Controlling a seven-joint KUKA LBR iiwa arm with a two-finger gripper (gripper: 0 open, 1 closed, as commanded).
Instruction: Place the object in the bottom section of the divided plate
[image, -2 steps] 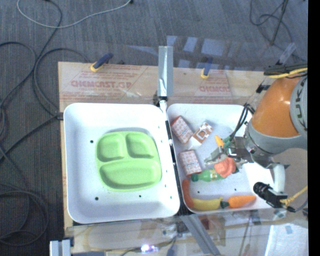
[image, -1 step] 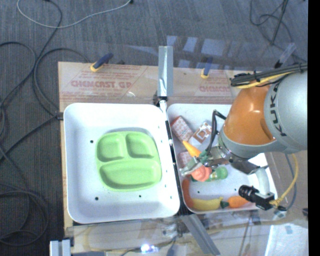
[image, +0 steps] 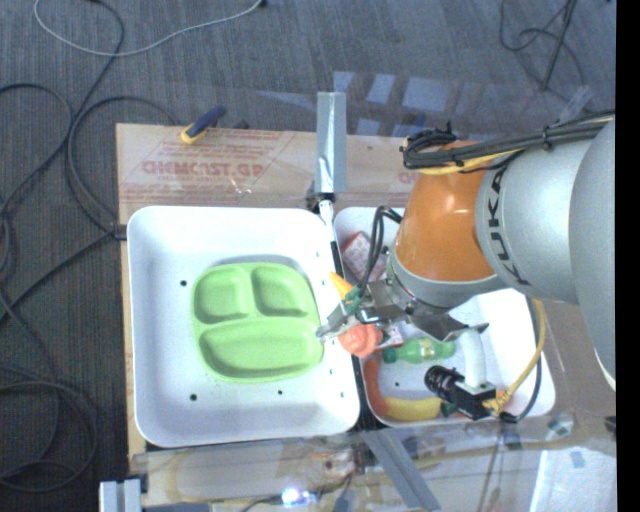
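Note:
A green divided plate (image: 255, 322) lies in the left white bin (image: 160, 400), with two small sections at the top and one wide section at the bottom. My gripper (image: 340, 320) hangs over the wall between the two bins, just right of the plate's bottom section. A red-orange object (image: 358, 340) sits right under and against the gripper's tip. Whether it is held cannot be made out. The grey and orange arm hides much of the right bin.
The right bin (image: 530, 400) holds a yellow banana (image: 405, 408) at its front, a green bottle-like object (image: 425, 351) and a small yellow-orange piece (image: 343, 285) near the divider. A metal post (image: 328, 140) stands behind the bins.

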